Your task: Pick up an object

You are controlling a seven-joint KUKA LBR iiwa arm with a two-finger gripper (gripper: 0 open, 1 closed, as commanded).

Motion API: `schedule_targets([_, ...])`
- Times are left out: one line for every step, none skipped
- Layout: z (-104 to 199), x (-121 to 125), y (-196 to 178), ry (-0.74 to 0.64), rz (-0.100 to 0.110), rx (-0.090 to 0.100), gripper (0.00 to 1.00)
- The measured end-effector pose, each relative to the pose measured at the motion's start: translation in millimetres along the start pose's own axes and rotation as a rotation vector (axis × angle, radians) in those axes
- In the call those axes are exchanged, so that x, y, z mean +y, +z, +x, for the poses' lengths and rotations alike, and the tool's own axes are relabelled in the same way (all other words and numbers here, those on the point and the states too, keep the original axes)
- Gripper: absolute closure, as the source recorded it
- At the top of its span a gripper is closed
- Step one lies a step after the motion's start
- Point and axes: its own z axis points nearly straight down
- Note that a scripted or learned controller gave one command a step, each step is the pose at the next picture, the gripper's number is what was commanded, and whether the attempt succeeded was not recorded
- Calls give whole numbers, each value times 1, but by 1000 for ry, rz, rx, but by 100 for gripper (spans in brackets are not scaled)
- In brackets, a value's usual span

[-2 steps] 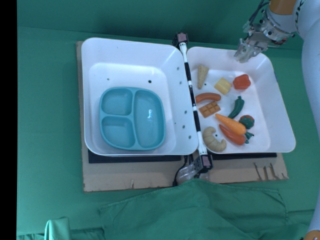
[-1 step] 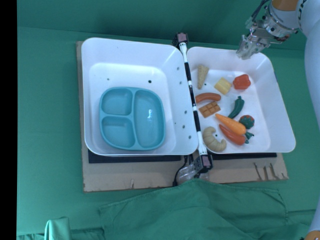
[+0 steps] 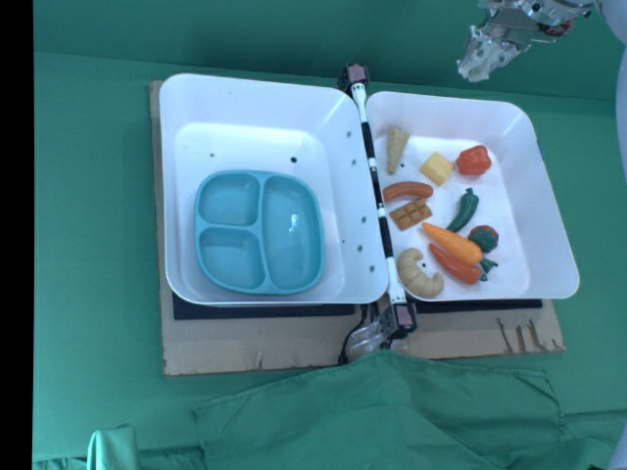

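The pincer (image 3: 482, 62) hangs above the far edge of the right bin (image 3: 549, 213), clear of everything in it; whether it is open or closed cannot be told, and nothing shows in its grasp. Below it the toy food lies scattered: a corn cob (image 3: 396, 149) at the far left, a yellow cube (image 3: 436, 168) and a red pepper (image 3: 473, 160) beside it; nearer, a sausage (image 3: 408, 191), a brown waffle (image 3: 410, 214), a green chilli (image 3: 464, 209), a carrot (image 3: 452, 242) and a croissant (image 3: 419, 273) at the near left. The left bin (image 3: 186, 106) holds a teal divided plate (image 3: 259, 232); green cloth (image 3: 392, 409) lies crumpled in front.
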Motion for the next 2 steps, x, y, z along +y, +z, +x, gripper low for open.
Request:
schedule_targets([53, 0, -68, 0, 2, 1, 100])
schedule_targets([104, 1, -135, 1, 4, 2, 100])
